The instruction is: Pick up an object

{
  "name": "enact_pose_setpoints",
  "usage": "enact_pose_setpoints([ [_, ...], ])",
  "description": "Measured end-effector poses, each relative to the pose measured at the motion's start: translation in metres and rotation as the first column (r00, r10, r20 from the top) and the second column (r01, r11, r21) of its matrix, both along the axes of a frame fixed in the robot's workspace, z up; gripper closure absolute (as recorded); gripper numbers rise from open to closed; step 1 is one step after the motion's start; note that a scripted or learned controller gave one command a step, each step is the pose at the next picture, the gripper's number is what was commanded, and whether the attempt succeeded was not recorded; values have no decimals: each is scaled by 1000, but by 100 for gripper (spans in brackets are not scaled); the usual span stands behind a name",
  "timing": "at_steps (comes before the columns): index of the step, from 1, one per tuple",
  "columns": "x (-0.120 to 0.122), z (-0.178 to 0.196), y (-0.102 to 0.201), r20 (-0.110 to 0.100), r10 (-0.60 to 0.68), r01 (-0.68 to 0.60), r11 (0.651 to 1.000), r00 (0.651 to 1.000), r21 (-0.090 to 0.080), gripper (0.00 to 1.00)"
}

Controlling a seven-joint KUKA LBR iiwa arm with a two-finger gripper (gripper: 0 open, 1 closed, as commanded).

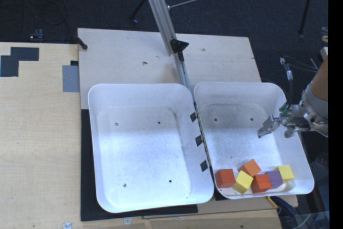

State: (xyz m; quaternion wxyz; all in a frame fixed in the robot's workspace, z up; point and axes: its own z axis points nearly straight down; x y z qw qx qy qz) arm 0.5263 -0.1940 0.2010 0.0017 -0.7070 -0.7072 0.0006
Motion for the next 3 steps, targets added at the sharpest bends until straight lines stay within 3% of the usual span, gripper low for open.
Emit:
enact_pose_setpoints([
  [1,-13,116,-11,10,1,-1,1000,1000,-4,0],
  [2,-12,60,1,-3,0,0,1000,1000,1,0],
  [3,-28,50,25,-2,2,-2,1000,1000,1,0],
])
